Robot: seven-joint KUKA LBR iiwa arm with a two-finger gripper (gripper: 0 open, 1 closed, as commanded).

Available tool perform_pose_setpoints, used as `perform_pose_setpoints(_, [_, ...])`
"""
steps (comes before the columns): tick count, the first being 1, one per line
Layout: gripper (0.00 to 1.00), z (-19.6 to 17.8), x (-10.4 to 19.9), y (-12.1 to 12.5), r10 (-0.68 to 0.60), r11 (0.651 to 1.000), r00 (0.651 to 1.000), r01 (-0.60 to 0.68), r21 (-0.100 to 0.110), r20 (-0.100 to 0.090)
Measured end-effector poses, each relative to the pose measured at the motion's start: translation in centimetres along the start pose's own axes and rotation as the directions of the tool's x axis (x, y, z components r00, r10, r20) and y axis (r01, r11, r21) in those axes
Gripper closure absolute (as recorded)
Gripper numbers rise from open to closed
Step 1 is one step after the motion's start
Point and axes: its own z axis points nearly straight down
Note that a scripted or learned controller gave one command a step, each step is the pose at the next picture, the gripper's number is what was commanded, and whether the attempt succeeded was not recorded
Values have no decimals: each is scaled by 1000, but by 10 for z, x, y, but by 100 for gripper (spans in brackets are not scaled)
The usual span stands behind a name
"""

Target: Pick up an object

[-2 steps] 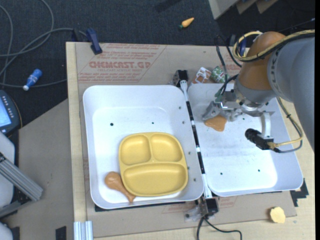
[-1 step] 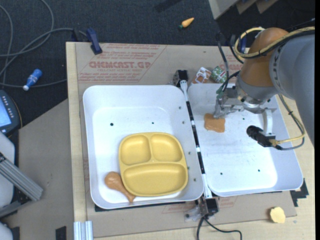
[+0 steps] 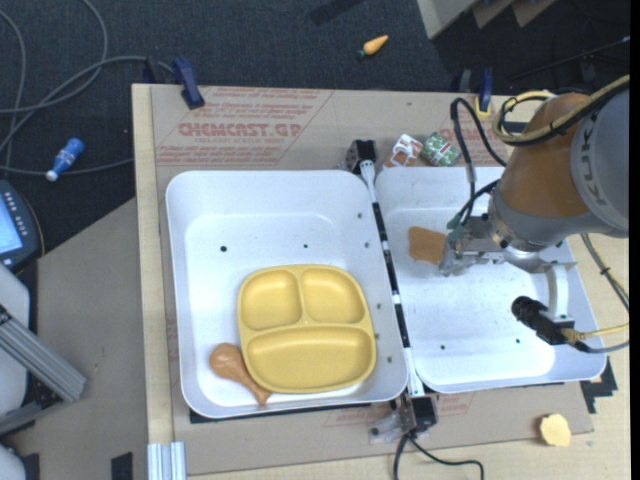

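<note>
- We see the claw (image 3: 458, 255) low in the right bin (image 3: 480, 363), right of frame centre, under the grey wrist and orange band of the arm (image 3: 560, 183).
- We cannot tell from this slant how the claw stands, nor whether anything sits in it.
- A tan flat piece (image 3: 424, 244) lies just left of the claw, touching or nearly touching it, close to the bin's left wall.
- Below the claw the right bin's floor is bare white down to its lower rim, with a black cable fitting (image 3: 540, 320) over it toward the lower right.
- The divider where the two bins meet runs just left of the tan piece, so room on that side is tight.
- In the left bin (image 3: 200, 218), a yellow three-part tray (image 3: 305, 328) fills the lower middle; a tan drumstick-shaped toy (image 3: 235, 366) lies against its lower left corner, near the bin's lower rim.
- The upper half of the left bin is open floor.
- On the worktop (image 3: 250, 128) above the right bin lie small crumpled packets (image 3: 425, 150); a yellow lump (image 3: 553, 429) sits at the lower right corner.
- On the floor: a blue bottle (image 3: 66, 157) at the left, an orange bit (image 3: 374, 44) at top centre.
</note>
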Motion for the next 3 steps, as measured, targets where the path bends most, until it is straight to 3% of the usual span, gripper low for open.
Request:
perform_pose_setpoints(1, [0,1,0,3,-1,1000,1000,1,-4,1])
perform_pose_setpoints(2, [0,34,0,55,-4,1000,1000,4,-9,3])
perform_pose_setpoints(3, [0,37,-3,62,-3,1000,1000,3,-8,2])
